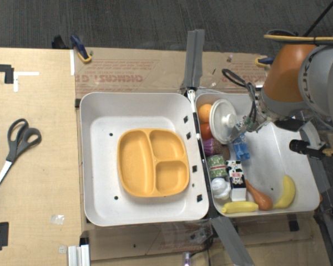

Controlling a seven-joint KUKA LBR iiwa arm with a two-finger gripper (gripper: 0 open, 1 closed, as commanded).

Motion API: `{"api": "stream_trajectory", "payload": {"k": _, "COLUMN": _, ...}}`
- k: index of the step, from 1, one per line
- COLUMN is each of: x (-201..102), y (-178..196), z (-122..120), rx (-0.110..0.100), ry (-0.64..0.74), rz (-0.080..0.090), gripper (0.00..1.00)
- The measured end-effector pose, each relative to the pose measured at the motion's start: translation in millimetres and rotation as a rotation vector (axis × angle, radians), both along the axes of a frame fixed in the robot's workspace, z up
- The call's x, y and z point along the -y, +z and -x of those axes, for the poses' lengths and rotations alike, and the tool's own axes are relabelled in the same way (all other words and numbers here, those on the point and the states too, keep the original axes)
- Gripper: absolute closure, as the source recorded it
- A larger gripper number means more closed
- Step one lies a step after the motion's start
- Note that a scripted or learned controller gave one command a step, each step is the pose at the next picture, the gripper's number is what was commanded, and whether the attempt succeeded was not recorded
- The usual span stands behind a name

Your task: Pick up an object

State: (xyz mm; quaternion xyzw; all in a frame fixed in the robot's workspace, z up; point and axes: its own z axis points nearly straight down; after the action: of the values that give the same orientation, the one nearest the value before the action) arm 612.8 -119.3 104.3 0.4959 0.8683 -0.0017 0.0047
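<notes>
My gripper hangs over the left part of the right bin, its silver round body facing the camera. Just beside it to the left lie an orange ball and a red-orange item. A purple piece and a green can sit below the gripper along the bin's left wall. A small blue object lies just right of them. Two bananas, an orange carrot-shaped toy and a black-and-white carton lie along the near side.
The left bin holds a yellow divided plate. Scissors lie on the bench far left. The grey arm with its orange band comes in over the right bin's far right corner.
</notes>
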Motion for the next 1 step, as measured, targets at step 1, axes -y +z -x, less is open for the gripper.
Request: {"api": "stream_trajectory", "payload": {"k": 1, "x": 0.8, "y": 1.6, "z": -1.0, "rx": 0.004, "ry": 0.000, "rz": 0.002, "gripper": 0.00}}
